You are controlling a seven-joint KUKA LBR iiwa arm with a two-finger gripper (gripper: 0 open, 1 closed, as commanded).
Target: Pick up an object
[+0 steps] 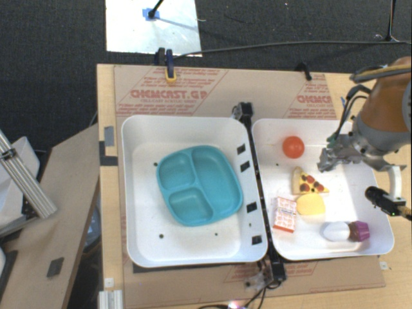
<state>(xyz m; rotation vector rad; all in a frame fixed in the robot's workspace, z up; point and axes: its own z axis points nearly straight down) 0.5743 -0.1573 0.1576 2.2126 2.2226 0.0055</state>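
Over the right-hand bin (380, 234), near its far right corner, the arm reaches in from the right, its orange band high at the frame edge and the grey wrist angled down and leftward. The gripper (325, 161) hangs above the bin floor with its tip aimed toward the bin's middle; whether the jaws stand apart or together cannot be told, and nothing is seen between them.

Contents of the right bin, five items:
- One orange ball (293, 147), just left of the jaws and slightly farther back, not touching them.
- One toy pizza slice (308, 183), directly nearer the camera than the jaws; long axis runs roughly left-right, crust at the left, point toward the right.
- One yellow rounded piece (311, 205), beyond the slice on the near side, touching or almost touching it.
- One red-and-white packet (285, 214), left of the yellow piece, long axis running front to back.
- One white and purple object (346, 231), farthest from the jaws toward the near rim, lying left-right with the purple end to the right.

Contents of the left bin (138, 192), one item:
- One teal divided tray (199, 185) with three compartments, well apart from the jaws, to their left.
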